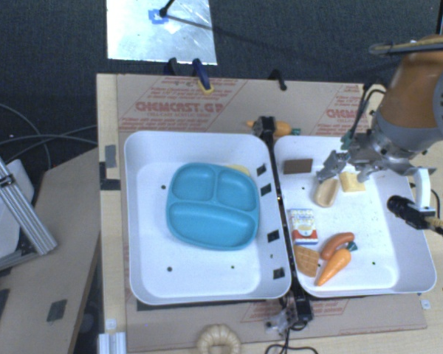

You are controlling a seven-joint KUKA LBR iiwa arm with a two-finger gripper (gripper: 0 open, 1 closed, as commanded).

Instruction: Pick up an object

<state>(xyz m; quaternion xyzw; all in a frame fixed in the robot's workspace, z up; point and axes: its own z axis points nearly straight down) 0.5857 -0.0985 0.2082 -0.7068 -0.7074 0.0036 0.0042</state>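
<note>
My gripper [348, 171] hangs over the back of the right bin [410, 268], fingers spread open. A pale yellow block [352, 183] lies just under it, between the two fingers, resting on the bin floor. A tan bread roll [325, 192] lies by the left finger. Elsewhere in this bin are a brown chocolate bar [297, 166], a small fries box [303, 225], a waffle cracker [306, 259], a sausage [337, 243] and a carrot [334, 267]. Nothing is held.
The left bin [144, 271] holds a blue divided plate [213, 203] with a yellow item [241, 169] at its far rim. A black divider [275, 198] runs between the bins. A black part of the arm [406, 211] overhangs the right bin's right side.
</note>
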